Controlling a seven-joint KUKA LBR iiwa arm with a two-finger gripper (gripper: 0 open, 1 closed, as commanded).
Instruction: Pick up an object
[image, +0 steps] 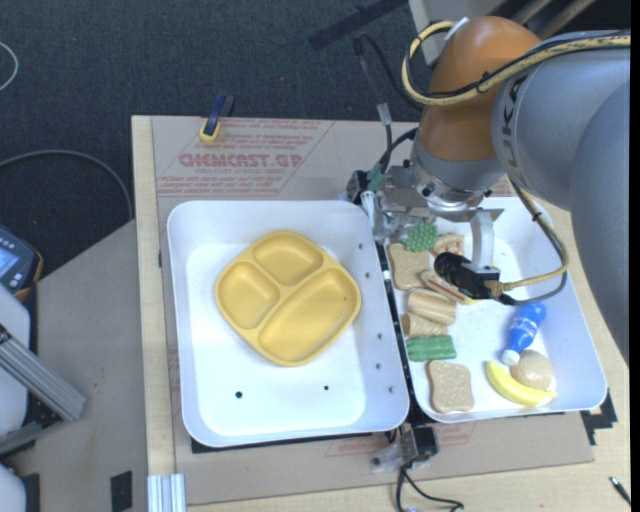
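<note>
The gripper hangs low over the right bin, presumably because the toy food lies heaped there, though its jaws' state I can't tell.

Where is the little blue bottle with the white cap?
The small blue plastic bottle lies in the right white bin, toward its near right corner, just above the yellow toy banana.

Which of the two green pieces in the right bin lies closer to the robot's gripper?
The bumpy green piece at the bin's far end, right beside the gripper. The other, a flat green block, lies nearer the camera, beside the toast slice.
</note>
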